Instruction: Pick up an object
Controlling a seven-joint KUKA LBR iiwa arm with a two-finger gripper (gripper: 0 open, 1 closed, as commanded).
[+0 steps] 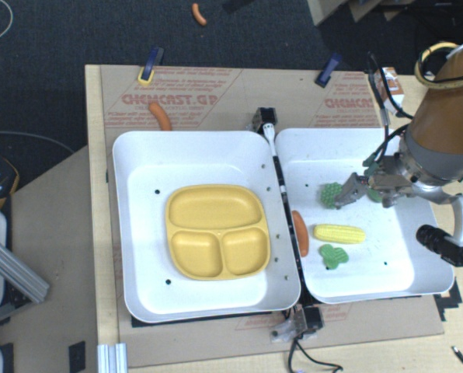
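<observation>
Camera view from above, slanted, both bins in frame. Gripper (362, 189) low over the right bin (387, 282), reaching in from the right; fingers (348, 195) spread apart, nothing between them. Left fingertip just beside, perhaps touching, a green broccoli (331, 194) near the bin's middle; contact too fine to tell. Another bit of green (374, 195) partly hidden behind the fingers. Toward the near edge of the bin from the jaws, a corn cob (339, 234) lying flat, well clear of the fingertips. Just beyond it toward the near edge, a second broccoli (333, 256). Against the bin's left wall, an orange sausage (301, 232) lying lengthwise along the divide between bins. Grey arm (441, 134) with orange band rising off to the right. Left bin (138, 208) holding a yellow tray (216, 230) with three compartments, set near its middle. Beyond the left bin's far edge, on the cardboard (216, 92), another sausage (161, 116).
</observation>
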